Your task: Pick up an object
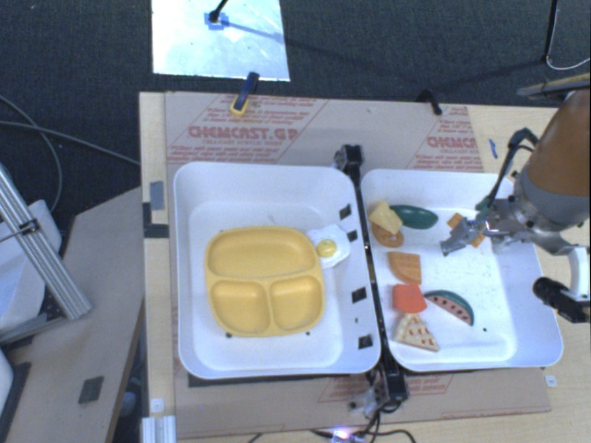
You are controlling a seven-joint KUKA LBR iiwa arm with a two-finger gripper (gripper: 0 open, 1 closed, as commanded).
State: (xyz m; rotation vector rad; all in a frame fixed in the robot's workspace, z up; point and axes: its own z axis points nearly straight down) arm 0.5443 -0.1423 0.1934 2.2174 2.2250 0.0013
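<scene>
My gripper (464,237) hangs over the upper right part of the right bin (526,340), the arm reaching in from the right. A small orange piece (455,220) lies just beside its tip. Left of it in the same bin sit a yellow cheese wedge (385,216), a dark green oval (415,217) and a brown round piece (389,239). Lower down are an orange toast piece (404,267), a red-orange chunk (409,297), a watermelon slice (450,305) and a pizza slice (416,332).
The left bin (194,201) holds a yellow divided plate (265,280) and a fried egg (328,247) at its right edge. A black divider (362,247) runs between the bins. A metal frame (37,247) stands at far left.
</scene>
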